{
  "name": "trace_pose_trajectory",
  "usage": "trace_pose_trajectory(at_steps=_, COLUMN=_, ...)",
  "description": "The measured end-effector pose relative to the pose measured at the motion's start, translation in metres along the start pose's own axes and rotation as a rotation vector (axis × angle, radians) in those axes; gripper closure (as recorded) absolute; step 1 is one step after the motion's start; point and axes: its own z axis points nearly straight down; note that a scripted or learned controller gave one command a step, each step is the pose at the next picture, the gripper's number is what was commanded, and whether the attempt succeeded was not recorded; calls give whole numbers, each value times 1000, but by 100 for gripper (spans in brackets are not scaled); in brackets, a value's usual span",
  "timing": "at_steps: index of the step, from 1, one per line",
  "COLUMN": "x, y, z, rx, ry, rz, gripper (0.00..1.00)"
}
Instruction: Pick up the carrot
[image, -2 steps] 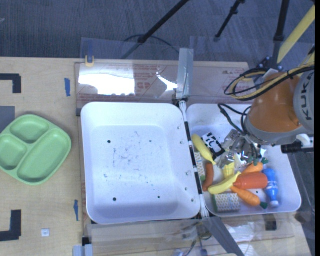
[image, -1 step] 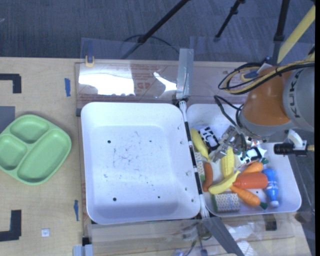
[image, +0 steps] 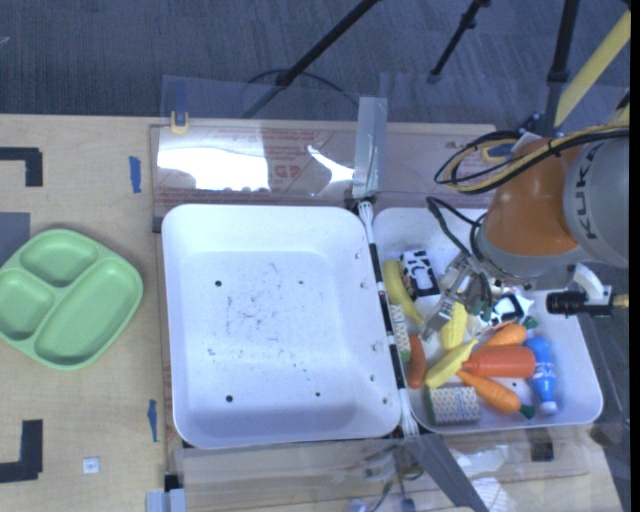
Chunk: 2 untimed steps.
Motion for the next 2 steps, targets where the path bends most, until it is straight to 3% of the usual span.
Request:
trace_pose_trajectory(at_steps=1, x=-2, y=-28, z=2, rx=1, ry=7, rz=-169, gripper=0)
trace_pose_trajectory(at_steps=2, x=28, y=-76, z=-39, rx=0, ry=10, rz=-518, gripper=0)
